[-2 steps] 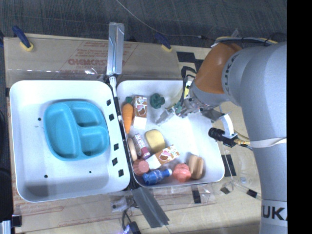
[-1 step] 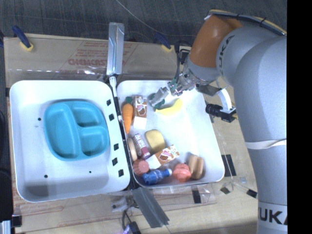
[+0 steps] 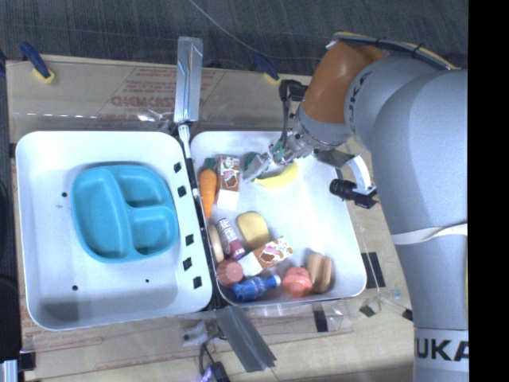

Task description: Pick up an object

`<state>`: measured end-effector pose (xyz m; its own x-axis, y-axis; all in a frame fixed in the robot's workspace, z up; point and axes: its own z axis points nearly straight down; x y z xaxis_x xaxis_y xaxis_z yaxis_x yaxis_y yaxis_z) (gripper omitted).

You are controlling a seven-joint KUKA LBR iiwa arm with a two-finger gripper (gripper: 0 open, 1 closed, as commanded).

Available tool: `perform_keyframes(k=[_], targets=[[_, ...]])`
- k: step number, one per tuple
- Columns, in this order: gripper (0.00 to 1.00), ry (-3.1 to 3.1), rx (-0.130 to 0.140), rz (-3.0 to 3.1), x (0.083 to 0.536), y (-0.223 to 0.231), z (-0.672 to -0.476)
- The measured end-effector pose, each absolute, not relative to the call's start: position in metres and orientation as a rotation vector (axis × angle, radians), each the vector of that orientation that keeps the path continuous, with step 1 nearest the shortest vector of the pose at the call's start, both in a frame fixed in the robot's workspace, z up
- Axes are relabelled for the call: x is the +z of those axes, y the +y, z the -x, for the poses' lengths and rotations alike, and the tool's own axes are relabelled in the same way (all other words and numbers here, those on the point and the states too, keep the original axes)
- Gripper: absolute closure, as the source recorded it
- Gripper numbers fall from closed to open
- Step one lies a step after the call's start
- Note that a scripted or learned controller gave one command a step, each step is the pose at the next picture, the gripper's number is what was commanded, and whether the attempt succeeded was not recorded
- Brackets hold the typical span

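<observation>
The camera view looks down on two white bins side by side. The left bin (image 3: 40, 237) holds a blue sectioned plate (image 3: 126, 211), lying flat toward its centre. The right bin (image 3: 338, 225) holds the clutter of small things.

The arm (image 3: 406, 126) comes in from the right of the frame, its orange band at upper centre-right. The gripper (image 3: 274, 156) sits low over the upper part of the right bin, just beside a banana (image 3: 278, 178), which lies near the bin's top centre. The gripper's tips appear to be close to or touching the banana's upper edge, but whether they are spread or closed, I cannot tell; nothing is clearly seen held.

Along the right bin's left wall lies a carrot (image 3: 207, 191), with a small brown carton (image 3: 229, 173) just beside it. Below these, near the middle, is a yellow block (image 3: 254, 229). At the lower edge sit a blue bottle (image 3: 256, 287), a red ball (image 3: 297, 281) and a hot dog bun (image 3: 320, 269), close together.
</observation>
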<state>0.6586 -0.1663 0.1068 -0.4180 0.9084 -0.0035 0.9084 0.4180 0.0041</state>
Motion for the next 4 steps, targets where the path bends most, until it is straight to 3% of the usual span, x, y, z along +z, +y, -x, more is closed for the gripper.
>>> perform_keyframes(k=[1,2,3,4], targets=[[0.0,2.571,0.001,-1.8,0.093,-0.185,-0.658],[0.0,2.395,-0.001,-2.035,0.109,-0.156,-0.657],[1.0,2.403,-0.006,-2.032,0.118,-0.156,-0.656],[0.0,2.403,-0.004,-2.029,0.119,-0.155,-0.657]])
